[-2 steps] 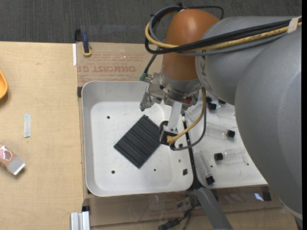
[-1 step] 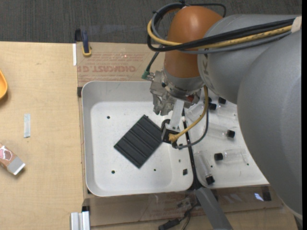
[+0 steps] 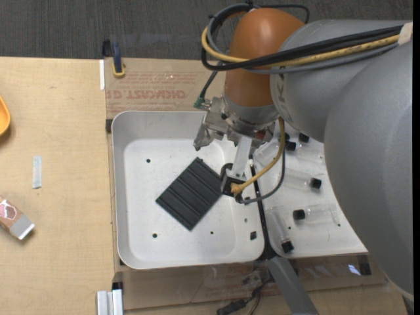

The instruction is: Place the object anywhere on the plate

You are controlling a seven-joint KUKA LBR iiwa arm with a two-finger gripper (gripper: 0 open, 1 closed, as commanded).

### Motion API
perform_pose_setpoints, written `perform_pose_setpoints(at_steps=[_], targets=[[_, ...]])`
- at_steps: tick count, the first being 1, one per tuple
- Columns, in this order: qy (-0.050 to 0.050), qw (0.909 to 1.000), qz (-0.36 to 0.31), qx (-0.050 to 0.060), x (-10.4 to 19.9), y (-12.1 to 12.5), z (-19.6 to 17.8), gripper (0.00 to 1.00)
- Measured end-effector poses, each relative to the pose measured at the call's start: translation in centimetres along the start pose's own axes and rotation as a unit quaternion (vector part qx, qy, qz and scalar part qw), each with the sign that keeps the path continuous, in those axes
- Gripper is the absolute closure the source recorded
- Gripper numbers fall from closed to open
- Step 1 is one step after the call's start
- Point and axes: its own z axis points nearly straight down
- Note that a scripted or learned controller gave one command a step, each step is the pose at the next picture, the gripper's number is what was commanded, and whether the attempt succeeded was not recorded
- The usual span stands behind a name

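Grey arm [image 3: 367,143] casing bulks largest, covering the view from 1 to 5 o'clock, and its orange band [image 3: 259,44] sits above the far rim of the left bin [image 3: 121,195]. Below that band the tool [image 3: 211,136] hangs over the bin's far half, towards 1 o'clock of the bin's middle. Whether it is wide or narrow cannot be told, and nothing can be seen held in it.

A black ribbed slab [image 3: 190,193] lies flat on the bin floor near the middle, turned on the diagonal. Its 1 o'clock corner is just beside the tool's mount, and contact there cannot be judged.

At 3 o'clock of the slab, the arm hides much of the right bin [image 3: 328,235], where a few small black pieces [image 3: 315,184] lie scattered.

On the bare desk [image 3: 59,110] at 9 o'clock, well apart from the bins, are an orange thing [image 3: 2,117] cut by the edge, a small grey strip [image 3: 37,172] and a red-and-white tube [image 3: 14,219]. Printed cardboard [image 3: 157,90] lies at 12 o'clock of the left bin, with a blue clamp [image 3: 117,61] at its corner.
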Motion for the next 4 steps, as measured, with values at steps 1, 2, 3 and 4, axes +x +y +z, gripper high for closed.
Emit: perform_pose_setpoints(at_steps=[1,2,3,4], targets=[[-0.001,1.0000,0.003,0.001,-0.26,0.14,-0.76,1.00],[-0.002,1.0000,0.002,0.001,-0.24,0.13,-0.75,0.00],[-0.003,1.0000,0.005,0.002,-0.51,0.28,-1.48,1.00],[-0.003,1.0000,0.005,0.003,-0.50,0.28,-1.48,0.00]])
